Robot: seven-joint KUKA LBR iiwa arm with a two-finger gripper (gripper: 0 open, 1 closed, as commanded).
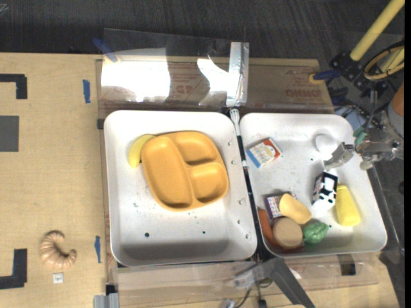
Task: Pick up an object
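The gripper [343, 151] hangs above a black-and-white cow-patterned block [325, 190] in the right white bin [379, 226]; its grip state cannot be told.

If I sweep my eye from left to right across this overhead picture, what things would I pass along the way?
Croissant-shaped toy on the bench → yellow banana → orange divided plate in the left bin → small carton in the right bin → black-and-white cow toy → yellow block → gripper.
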